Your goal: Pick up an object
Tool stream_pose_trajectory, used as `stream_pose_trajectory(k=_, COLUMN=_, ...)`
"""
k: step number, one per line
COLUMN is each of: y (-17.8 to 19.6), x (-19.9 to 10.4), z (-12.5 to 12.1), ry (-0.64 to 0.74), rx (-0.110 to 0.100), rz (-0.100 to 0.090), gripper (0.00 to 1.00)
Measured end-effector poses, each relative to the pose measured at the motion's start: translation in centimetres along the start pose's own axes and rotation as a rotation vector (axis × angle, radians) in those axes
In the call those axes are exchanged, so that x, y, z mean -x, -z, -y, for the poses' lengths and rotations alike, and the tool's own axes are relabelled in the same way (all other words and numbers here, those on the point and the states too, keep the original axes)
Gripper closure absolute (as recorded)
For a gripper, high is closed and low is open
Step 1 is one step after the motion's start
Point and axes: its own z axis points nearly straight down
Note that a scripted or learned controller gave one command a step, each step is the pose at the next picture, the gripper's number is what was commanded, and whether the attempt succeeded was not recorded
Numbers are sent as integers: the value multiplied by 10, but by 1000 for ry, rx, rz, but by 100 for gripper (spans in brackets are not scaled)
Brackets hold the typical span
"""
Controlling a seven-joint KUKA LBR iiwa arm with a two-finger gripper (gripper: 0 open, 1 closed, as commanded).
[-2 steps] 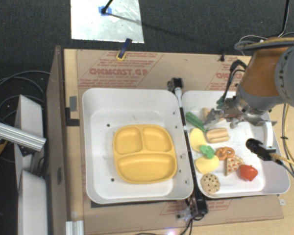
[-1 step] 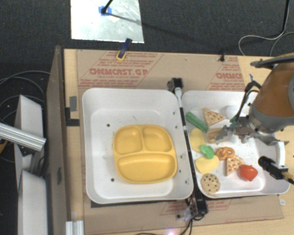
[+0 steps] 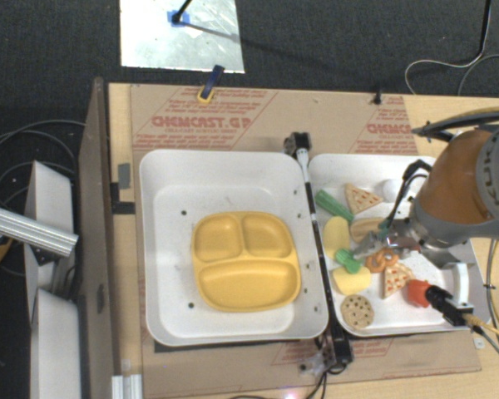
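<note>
My gripper (image 3: 381,244) is low in the right bin (image 3: 449,322), coming in from the right over a pile of toy food. Right under it lie an orange pretzel-like piece (image 3: 381,261) and a tan piece (image 3: 365,226). Around them are a pale yellow-green fruit (image 3: 336,233), a green piece (image 3: 347,261), a yellow piece (image 3: 352,281), a pizza slice (image 3: 395,280), a red piece (image 3: 417,292) and a chocolate-chip cookie (image 3: 358,310). Another pizza slice (image 3: 362,198) and a green pod (image 3: 328,201) lie farther back. The arm hides the bin's right part.
The left bin (image 3: 170,198) holds a yellow divided plate (image 3: 245,260). A black clamp (image 3: 298,145) sits at the back where the bins meet. Cardboard lies under the bins, and a metal rail (image 3: 29,229) stands off the bench at the left.
</note>
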Motion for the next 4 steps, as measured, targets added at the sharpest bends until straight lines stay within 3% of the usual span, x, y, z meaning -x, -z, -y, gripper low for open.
stream_pose_trajectory(k=1, y=2, x=-20, z=-71, ry=9, rx=3, rz=2, gripper=0)
stream_pose_trajectory(k=2, y=-1, x=-47, z=-114, ry=7, rx=-8, rz=1, gripper=0)
stream_pose_trajectory(k=3, y=-2, x=-31, z=-141, ry=5, rx=-13, rz=-3, gripper=0)
stream_pose_trajectory(k=4, y=8, x=-31, z=-140, ry=7, rx=-16, rz=-2, gripper=100)
